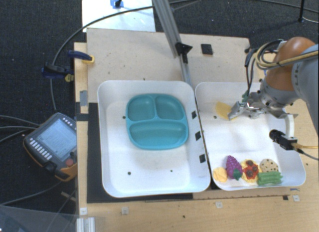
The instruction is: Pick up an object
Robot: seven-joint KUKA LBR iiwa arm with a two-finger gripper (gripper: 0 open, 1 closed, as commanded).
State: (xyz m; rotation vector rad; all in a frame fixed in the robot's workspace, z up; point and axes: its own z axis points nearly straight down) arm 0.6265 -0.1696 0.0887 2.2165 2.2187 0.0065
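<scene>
Two shallow white bins, the left bin (112,141) and the right bin (239,136), look like smooth, slightly glossy plastic. A teal divided plate (157,121) in the left one is matt plastic with a soft sheen. The bench (134,56) beneath is pale, matt board, rough like pressed wood or card. The floor (35,21) around it is dark, coarse carpet. The gripper (238,110) is bright bare metal. The arm (294,71) has a grey painted shell and a glossy orange band. Small toy foods, among them a purple grape bunch (233,166) and a yellow wedge (223,109), look like moulded plastic. Black cables (55,81) look rubbery and smooth.
</scene>
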